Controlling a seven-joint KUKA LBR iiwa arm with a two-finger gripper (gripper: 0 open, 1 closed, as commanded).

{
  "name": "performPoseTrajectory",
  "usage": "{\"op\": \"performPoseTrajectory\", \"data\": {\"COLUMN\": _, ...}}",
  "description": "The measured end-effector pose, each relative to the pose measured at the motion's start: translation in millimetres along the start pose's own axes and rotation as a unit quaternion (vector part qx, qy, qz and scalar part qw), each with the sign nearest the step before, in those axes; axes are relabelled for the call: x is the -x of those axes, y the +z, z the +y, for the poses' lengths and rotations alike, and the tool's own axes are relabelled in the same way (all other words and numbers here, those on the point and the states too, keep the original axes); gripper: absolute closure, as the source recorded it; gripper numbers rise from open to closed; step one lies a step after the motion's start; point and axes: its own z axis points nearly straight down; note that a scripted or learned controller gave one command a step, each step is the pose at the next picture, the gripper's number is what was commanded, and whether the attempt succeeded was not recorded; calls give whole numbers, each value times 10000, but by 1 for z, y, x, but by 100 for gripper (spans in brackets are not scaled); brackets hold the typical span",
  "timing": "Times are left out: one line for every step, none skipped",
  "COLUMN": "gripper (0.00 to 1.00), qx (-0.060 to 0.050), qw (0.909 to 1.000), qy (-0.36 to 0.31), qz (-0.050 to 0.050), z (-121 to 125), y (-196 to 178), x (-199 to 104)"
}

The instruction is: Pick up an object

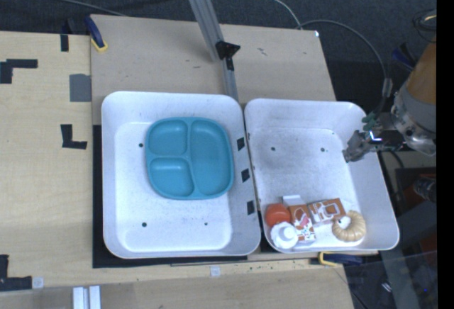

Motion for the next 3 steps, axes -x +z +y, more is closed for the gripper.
{"op": "performPoseTrajectory", "data": {"gripper": 100, "qx": -3, "qw": 10000, "qy": 2, "qz": 0, "z": 4, "y": 10, "x": -43}}
{"op": "performPoseTrajectory", "data": {"gripper": 100, "qx": -17, "qw": 10000, "qy": 1, "qz": 3, "z": 16, "y": 31, "x": -92}}
{"op": "performPoseTrajectory", "data": {"gripper": 100, "qx": -7, "qw": 10000, "qy": -10, "qz": 5, "z": 23, "y": 32, "x": -152}}
